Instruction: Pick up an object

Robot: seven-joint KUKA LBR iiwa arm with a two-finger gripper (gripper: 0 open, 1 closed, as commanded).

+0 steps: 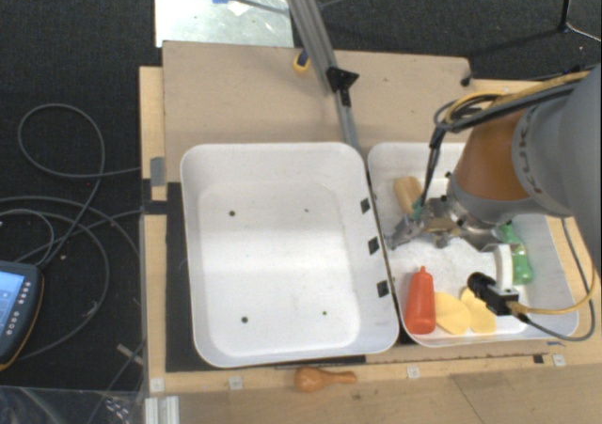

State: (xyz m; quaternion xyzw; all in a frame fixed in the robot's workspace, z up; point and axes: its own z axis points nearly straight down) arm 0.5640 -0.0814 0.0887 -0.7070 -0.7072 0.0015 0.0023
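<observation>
Red bottle (419, 301) lies in right bin (564, 267), front-left corner, touching 2 yellow pieces (466, 313). Prob. light, stiff, smooth plastic; best pinched across the body. 1 tan block (407, 193), 1 green item (516, 260) also counted. Gripper (406, 228) hangs near the divider; its opening can't be judged.

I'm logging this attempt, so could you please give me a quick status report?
Tool low in right white bin, nothing seen gripped. Red plastic bottle and yellow pieces lie loose nearby. Tan cylinder beside tool.
</observation>
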